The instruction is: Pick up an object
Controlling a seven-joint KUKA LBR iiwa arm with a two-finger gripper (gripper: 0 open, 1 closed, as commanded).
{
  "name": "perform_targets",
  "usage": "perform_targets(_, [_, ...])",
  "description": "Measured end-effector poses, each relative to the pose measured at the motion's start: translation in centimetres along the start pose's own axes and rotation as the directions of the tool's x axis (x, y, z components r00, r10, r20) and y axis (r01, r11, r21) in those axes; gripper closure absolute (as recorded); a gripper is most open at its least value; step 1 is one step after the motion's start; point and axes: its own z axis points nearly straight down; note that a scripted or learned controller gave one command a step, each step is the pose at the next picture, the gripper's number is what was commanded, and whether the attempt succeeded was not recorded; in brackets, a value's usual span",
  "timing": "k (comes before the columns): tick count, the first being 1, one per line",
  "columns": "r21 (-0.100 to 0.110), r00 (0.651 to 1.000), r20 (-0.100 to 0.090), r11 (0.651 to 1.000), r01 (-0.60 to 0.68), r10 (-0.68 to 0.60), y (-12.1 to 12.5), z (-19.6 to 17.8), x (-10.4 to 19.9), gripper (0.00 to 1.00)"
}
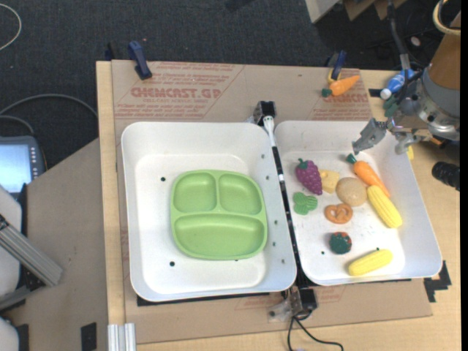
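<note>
The gripper [382,134] hovered at the right bin's [420,229] far edge, its jaws spread and empty, just above a toy carrot [365,172] lying among plastic food. Light, rigid and probably slick, the carrot looked best pinched across its thicker middle.

The plate [218,215] lies in the left bin [139,196]; toy foods cluster in the right bin [417,218], with grapes [308,175] leftmost and the pincer [380,134] above the back.
</note>
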Motion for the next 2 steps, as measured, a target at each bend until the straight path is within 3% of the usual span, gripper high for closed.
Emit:
perform_targets(1, [0.003, 1.000, 0.001, 1.000, -0.005, 0.005, 2.1, 10.9, -6.9, 0.00])
perform_targets(2, [0.002, 1.000, -0.008, 1.000, 0.002, -0.002, 2.6, 16.6, -6.6, 0.00])
